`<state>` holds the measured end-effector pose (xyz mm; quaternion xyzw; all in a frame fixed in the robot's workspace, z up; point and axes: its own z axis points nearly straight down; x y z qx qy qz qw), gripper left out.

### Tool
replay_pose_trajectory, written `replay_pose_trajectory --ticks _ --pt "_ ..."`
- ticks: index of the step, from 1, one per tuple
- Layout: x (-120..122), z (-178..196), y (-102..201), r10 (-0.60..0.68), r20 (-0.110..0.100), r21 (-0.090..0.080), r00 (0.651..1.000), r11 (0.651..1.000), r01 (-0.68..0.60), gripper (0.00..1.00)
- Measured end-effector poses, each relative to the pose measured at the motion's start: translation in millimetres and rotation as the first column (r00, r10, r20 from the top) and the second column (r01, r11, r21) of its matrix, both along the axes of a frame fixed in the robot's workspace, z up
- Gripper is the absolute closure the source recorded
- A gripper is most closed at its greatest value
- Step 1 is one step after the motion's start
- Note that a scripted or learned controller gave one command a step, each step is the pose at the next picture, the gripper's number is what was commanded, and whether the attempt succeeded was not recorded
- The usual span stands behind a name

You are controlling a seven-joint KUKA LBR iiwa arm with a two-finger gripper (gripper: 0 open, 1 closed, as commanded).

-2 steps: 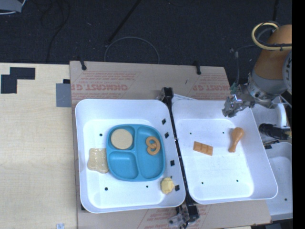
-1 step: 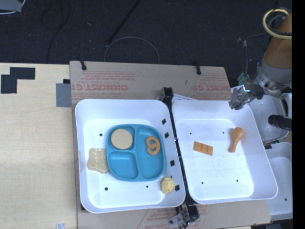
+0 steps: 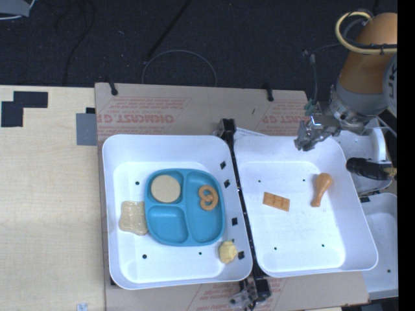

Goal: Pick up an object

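The right bin [image 3: 305, 258] holds an orange cracker-like rectangle [image 3: 276, 202] near its middle and a tan drumstick [image 3: 320, 188] to its right. My gripper [image 3: 310, 137] hangs over the bin's far rim, up and left of the drumstick, with nothing visible between its fingers. In the left bin [image 3: 123, 157] a blue divided plate [image 3: 183, 207] carries a round tan cookie [image 3: 165, 188] and a pretzel [image 3: 207, 198]. A pale bread slice [image 3: 133, 218] lies left of the plate and a yellowish lump [image 3: 227, 251] sits at the bin's near right corner.
The black divider [image 3: 235, 193] runs between the two bins. Cardboard [image 3: 194, 112] lies under and behind them. The arm's grey body and orange band [image 3: 369, 57] rise at the upper right. A black handle-like part [image 3: 368, 168] juts in at the right bin's edge.
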<state>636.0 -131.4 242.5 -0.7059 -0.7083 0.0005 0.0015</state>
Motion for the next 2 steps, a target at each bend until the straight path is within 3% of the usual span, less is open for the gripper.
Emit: replay_pose_trajectory --ticks 2 --pt "-16.2 4.9 109.4 0.000 -0.002 0.000 1.000 1.000 0.000 1.00"
